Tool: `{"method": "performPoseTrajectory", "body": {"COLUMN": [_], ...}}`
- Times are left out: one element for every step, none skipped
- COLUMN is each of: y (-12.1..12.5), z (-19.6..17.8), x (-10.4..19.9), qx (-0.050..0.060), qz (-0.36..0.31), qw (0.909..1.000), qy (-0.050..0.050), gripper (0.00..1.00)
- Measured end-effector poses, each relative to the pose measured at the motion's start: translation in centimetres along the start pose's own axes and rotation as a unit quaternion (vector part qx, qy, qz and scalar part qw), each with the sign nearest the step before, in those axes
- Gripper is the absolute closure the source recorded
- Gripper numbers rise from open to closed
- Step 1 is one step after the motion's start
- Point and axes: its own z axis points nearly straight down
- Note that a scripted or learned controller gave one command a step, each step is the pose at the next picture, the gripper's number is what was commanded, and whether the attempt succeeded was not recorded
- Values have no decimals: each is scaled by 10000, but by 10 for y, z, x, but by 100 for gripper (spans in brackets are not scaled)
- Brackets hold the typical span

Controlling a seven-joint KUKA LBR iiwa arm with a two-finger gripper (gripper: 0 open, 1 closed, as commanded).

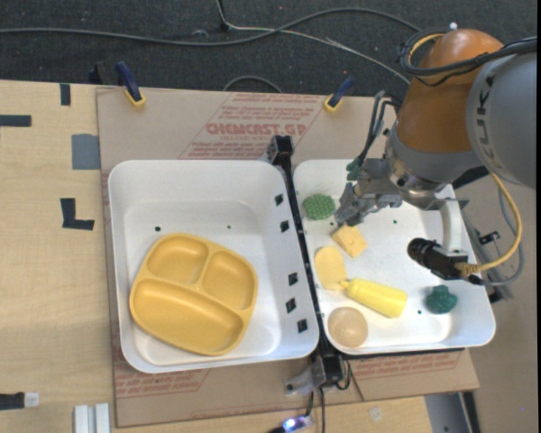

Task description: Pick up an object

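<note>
My gripper [350, 215] hangs over the right bin [469, 332], just above a pale yellow cheese wedge [349, 241]. Its fingers look slightly apart with nothing between them. A green broccoli-like piece [318, 207] lies just left of the gripper. Lower in the same bin lie a yellow oval piece [329, 265], a yellow corn cob [377, 297], a tan round piece [348, 326] and a dark green piece [441, 300] at the right.
The left bin [126, 188] holds a yellow divided plate [194, 292]. A black divider strip [294, 242] runs between the bins. A black cylinder with cables [435, 257] hangs off the arm over the right bin's right side. Clamps sit at the board's far edge.
</note>
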Motion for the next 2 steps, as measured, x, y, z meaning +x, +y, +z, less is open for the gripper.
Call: {"method": "performPoseTrajectory", "body": {"y": [7, 3], "z": [2, 2], "x": [54, 115], "qx": [-6, -4], "qz": [-1, -7], "qw": [10000, 10000], "qy": [-4, -3], "gripper": [100, 100]}}
